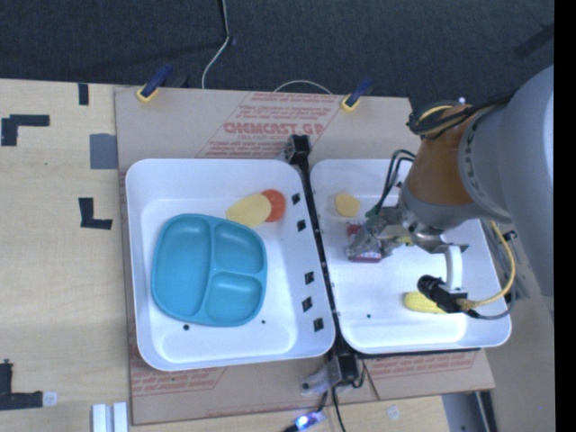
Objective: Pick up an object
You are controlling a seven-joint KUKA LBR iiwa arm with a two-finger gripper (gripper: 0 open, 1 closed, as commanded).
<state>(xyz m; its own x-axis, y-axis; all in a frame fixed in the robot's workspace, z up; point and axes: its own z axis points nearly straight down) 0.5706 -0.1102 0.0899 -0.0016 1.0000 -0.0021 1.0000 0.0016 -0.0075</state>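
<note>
My gripper is low in the right bin, near its left side. It sits over a small dark red and green object that lies on the bin floor right beneath it. A small round yellow piece lies just behind the gripper. A yellow banana-shaped object rests toward the front right of this bin. In the left bin lie a yellow lemon-like object and an orange ball, touching each other.
A blue divided plate takes up much of the left bin. A black divider rail runs between the two bins. The arm's orange band and grey body hang over the right bin's back right.
</note>
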